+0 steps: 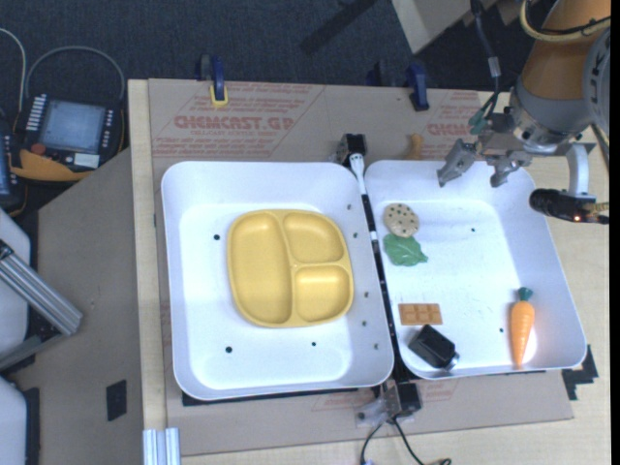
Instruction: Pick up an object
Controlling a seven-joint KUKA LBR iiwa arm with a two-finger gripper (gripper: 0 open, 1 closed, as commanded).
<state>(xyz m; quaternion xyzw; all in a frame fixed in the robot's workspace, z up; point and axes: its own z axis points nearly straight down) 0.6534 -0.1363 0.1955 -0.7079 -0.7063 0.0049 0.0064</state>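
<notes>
Cardboard-topped tabletop (291,114) carries two glossy white bins; claw (480,168), fingers spread apart, hovers over the right bin's (484,250) far edge, gripping nothing.

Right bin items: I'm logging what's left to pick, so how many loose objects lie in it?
5. Cookie and green leaf near the left wall, cracker and black block toward the front-left, carrot at front-right. Nothing seems hidden.
</notes>
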